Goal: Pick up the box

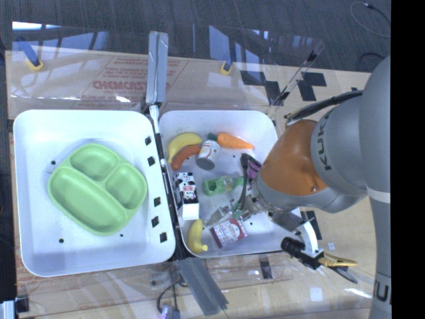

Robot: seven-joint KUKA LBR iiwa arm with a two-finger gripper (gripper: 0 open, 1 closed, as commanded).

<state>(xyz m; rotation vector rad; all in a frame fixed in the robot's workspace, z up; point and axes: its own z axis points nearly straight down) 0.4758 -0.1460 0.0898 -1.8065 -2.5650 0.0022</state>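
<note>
The box (186, 193) lies by the right bin's (265, 119) left wall, and the gripper (240, 208), its grip hidden, should go left and come straight down.

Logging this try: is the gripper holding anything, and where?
Cannot be told: the gripper sits low among the right bin's clutter, apart from the box.

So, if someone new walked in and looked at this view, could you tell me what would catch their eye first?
Probably the big grey arm with its orange band, reaching from the right over the right bin. Next, the bright green divided plate lying alone in the left bin. Then the clutter under the arm: a banana, a carrot and a small box near the divider.
</note>
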